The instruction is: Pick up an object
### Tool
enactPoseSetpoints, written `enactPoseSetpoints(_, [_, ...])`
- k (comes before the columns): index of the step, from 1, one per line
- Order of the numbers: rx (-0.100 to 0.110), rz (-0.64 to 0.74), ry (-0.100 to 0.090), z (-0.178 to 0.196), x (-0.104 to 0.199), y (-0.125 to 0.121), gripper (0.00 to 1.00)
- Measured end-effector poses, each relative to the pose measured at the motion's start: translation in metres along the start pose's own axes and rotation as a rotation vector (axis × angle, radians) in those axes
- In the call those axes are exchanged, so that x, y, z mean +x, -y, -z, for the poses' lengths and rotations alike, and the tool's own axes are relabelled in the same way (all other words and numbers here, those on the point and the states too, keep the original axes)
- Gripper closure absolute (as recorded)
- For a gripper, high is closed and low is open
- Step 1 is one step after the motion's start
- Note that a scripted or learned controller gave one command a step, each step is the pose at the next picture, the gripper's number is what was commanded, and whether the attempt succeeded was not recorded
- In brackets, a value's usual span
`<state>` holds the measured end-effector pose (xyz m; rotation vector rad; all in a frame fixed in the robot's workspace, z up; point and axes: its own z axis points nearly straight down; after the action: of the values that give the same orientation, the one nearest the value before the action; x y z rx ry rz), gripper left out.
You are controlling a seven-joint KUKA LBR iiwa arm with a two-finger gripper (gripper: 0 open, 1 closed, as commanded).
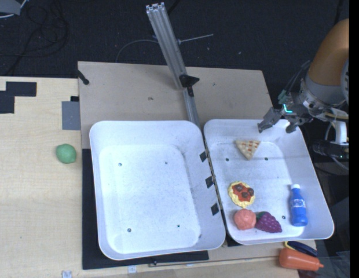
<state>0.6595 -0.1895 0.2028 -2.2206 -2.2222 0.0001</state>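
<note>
End effector open with nothing between the fingers, above the far rim of the right bin. Just below it in this bin a pizza slice; nearer the front a small pizza, peach, grapes and blue bottle. Left bin beside; green ball on the table, well apart.

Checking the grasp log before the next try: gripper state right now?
Gripper: fingers open, holding nothing, over the far edge of the right bin, just beyond the pizza slice.
</note>
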Motion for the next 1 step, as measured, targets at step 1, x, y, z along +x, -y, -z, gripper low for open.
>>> enactPoseSetpoints(1, [0.000, 0.000, 0.000, -0.0001, 0.0000, 0.0000, 0.00])
